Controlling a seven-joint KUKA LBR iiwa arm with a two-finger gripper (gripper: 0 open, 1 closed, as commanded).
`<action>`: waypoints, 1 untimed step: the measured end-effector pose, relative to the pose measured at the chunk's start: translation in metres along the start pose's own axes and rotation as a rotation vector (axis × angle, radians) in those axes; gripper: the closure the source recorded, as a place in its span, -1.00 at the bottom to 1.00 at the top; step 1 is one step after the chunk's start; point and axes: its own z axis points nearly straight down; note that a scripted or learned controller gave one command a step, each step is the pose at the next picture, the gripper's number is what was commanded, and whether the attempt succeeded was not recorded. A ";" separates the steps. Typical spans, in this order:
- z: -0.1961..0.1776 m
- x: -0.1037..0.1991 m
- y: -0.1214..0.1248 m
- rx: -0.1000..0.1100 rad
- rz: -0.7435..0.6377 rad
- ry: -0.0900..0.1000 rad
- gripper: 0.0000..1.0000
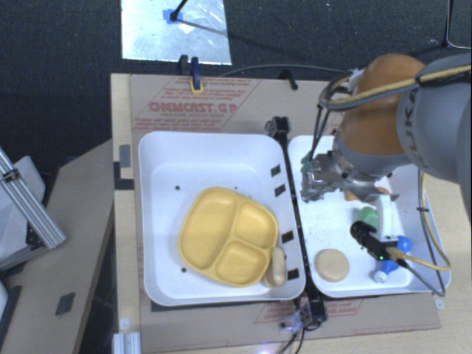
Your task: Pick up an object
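Gripper (313, 183): mine, down in the right bin (332, 220), at its upper left part, close beside the wall shared with the left bin (162, 198).
Grip: I cannot tell whether it is wide or narrow, nor whether it holds anything; my wrist hides it from above.
Arm (442, 116): I reach in from the right, with the orange band (380, 109) above the right bin's far end.
Round tan disc (332, 264): flat on the right bin's floor near the front wall, apart from my gripper and nearer the camera than it.
Green thing (366, 216): in the right bin, right of my gripper and beyond the disc; too small to name.
Blue and white thing (385, 271): at the right bin's front right, just right of the disc; its shape is unclear.
Yellow plate (225, 234): in the left bin, three compartments, lying flat and turned at a slant, towards the front right.
Tan oval piece (276, 266): in the left bin, touching the plate's lower right edge, near the wall between the bins.
Cardboard sheet (192, 109): under both bins, red lettering on its far part.
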 end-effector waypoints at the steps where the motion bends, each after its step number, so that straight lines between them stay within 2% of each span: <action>1: -0.011 0.058 -0.003 0.000 -0.001 0.000 1.00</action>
